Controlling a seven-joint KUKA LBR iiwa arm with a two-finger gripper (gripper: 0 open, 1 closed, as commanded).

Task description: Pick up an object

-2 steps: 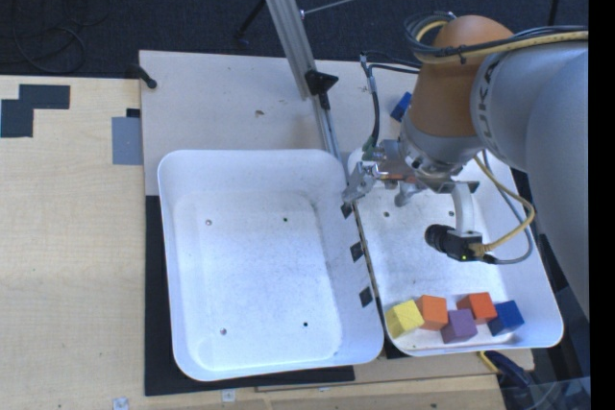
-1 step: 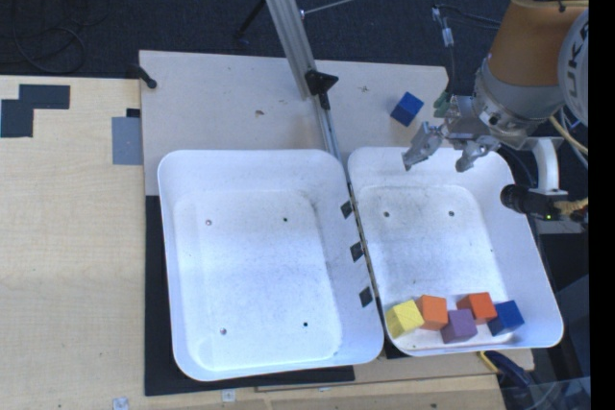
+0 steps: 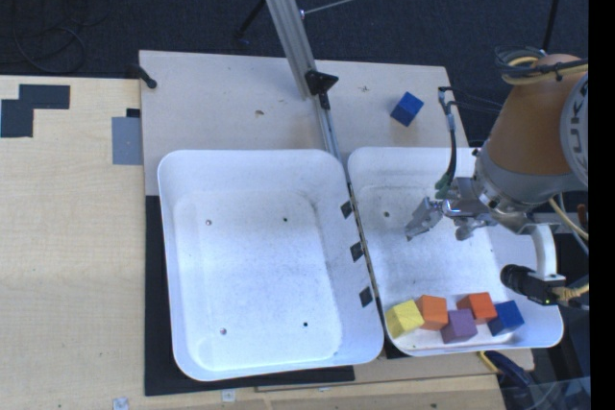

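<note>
Arm: your grey KUKA arm (image 3: 538, 134), orange-banded above the wrist, reached in from the right over the right bin (image 3: 380, 170).
Gripper: the gripper (image 3: 419, 224) hung above bare bin floor near the bin's middle; you could not tell whether its claw was open or closed, and you saw no block in it.
Blocks: five sat clustered at the right bin's near edge, well apart from the gripper: yellow block (image 3: 405, 316), orange block (image 3: 434, 310), purple block (image 3: 459, 325), a second orange block (image 3: 478, 305), blue block (image 3: 505, 316).
Stray: another blue cube (image 3: 406, 108) lay on the bench board beyond the bins.
Left bin: the left bin (image 3: 192, 173) sat beside the right one.
</note>
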